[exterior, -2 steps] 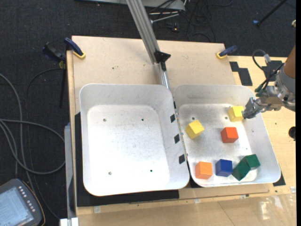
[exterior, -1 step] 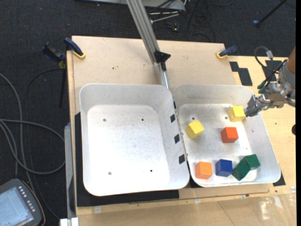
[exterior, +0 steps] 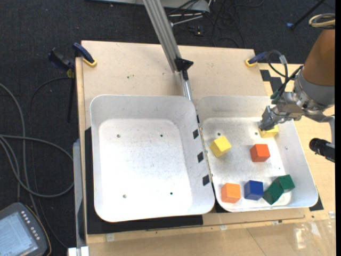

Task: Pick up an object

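A pale worktop point(exterior: 138, 73) stands on dark carpet point(exterior: 32, 31). The tool point(exterior: 268, 126) touches a yellow block point(exterior: 269, 132); its grip state is unclear.

Illumination is even and moderately bright, from overhead; the white bins point(exterior: 141, 156) show mild glare without clipping; shadows under the blocks point(exterior: 260, 152) are short and soft; focus is slightly soft throughout; the dark floor point(exterior: 32, 31) at upper left appears grainy.

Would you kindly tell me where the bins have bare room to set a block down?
The left bin has its whole floor bare. In the right bin, only the strip beside the divider is free. Crowded: front edge with orange cube, blue cube, green blocks; the hand occupies the back.
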Available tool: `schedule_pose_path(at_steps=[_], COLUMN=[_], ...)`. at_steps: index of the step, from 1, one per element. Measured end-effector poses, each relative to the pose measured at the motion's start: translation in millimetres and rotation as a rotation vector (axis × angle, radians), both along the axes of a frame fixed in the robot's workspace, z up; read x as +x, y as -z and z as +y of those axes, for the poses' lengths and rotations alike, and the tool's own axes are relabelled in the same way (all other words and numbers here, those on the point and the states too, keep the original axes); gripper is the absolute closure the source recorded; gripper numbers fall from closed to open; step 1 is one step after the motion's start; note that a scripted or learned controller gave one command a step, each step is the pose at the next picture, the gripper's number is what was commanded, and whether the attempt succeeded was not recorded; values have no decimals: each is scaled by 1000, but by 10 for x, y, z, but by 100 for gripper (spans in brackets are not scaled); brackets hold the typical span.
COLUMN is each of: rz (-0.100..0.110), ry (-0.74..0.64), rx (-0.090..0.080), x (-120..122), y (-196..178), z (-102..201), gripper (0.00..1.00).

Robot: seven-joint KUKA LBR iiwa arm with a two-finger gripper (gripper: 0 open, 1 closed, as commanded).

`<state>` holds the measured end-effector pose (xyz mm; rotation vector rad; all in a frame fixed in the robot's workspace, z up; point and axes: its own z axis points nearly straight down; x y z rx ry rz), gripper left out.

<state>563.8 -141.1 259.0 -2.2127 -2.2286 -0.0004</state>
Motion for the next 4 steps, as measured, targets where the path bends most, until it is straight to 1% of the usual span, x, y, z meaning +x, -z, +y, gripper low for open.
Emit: schedule_pose_path(at_steps=[1, 2, 3, 4], rz=[1, -3, -1, -4], ry=[-1, -2, -2, 0], rx=[1, 1, 1, 0], x=[161, 278, 347, 541], y=[139, 66, 150, 92], z=[572, 1108, 1681, 2141], gripper=[100, 100, 100, 100])
